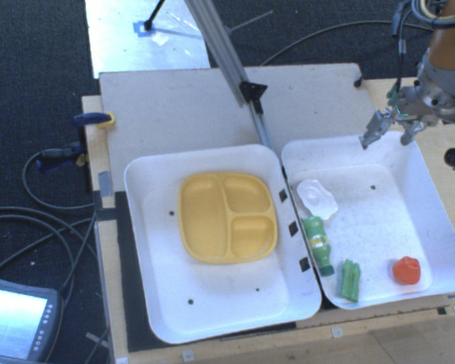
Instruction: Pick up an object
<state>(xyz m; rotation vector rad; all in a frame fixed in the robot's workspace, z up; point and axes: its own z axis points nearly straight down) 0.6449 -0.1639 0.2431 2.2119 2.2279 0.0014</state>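
Two fingers spread wide on the gripper [388, 132], nothing between them, poised over the right bin [443, 220] at its far rim. Down at the near edge: orange object [406, 270], green block [350, 280], green bottle [318, 244], white piece [316, 197]. Yellow tray [227, 217] parked in the left bin [163, 303].

A: Where does the camera sit?
B: High above the tabletop [228, 105], looking down at a slant.
A: How near?
B: Far enough to take in both bins [155, 304] and the floor [17, 77] around.
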